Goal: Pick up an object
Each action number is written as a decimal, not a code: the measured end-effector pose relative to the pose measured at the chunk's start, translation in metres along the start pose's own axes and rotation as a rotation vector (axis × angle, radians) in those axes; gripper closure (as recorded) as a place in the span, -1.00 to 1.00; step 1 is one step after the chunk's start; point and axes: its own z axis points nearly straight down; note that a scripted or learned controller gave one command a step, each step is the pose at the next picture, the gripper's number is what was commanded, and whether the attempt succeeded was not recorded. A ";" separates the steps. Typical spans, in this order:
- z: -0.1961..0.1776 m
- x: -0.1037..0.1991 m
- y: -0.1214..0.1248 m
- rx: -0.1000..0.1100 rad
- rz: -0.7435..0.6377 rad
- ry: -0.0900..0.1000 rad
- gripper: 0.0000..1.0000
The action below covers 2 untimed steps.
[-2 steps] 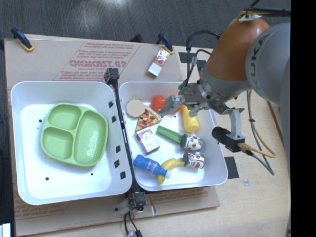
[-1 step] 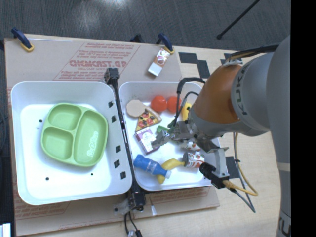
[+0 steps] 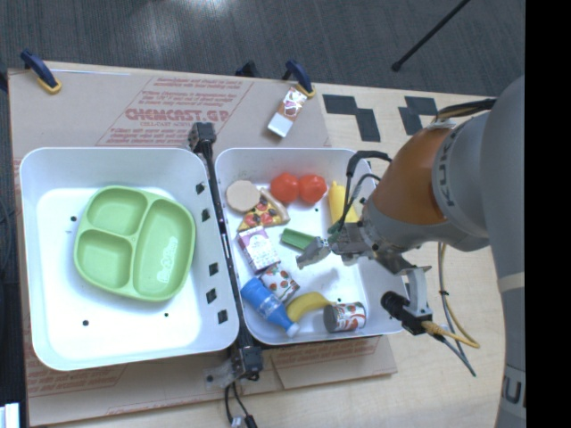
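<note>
The right bin [image 3: 375, 163] holds several toys: two red tomatoes [image 3: 299, 188], a tan round bun [image 3: 241, 194], a pizza slice [image 3: 263, 214], a yellow piece [image 3: 337, 201], a green block [image 3: 297, 238], a pink carton [image 3: 259, 250], a spotted box [image 3: 282, 282], a blue bottle [image 3: 266, 301], a banana [image 3: 308, 304] and a small can [image 3: 345, 316]. My gripper [image 3: 312, 255] hangs low over the bin's middle, just right of and below the green block. Nothing is seen held in it.
The left bin [image 3: 36, 203] holds a green divided plate [image 3: 136, 242]. A small carton [image 3: 287, 114] lies on the bench behind the right bin. Clamps [image 3: 203, 136] sit on the wall between the bins. The arm [image 3: 428, 194] covers the right bin's right side.
</note>
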 end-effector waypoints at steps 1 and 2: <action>-0.010 0.000 0.001 0.000 -0.005 -0.001 1.00; -0.084 -0.024 -0.041 -0.005 0.004 -0.002 1.00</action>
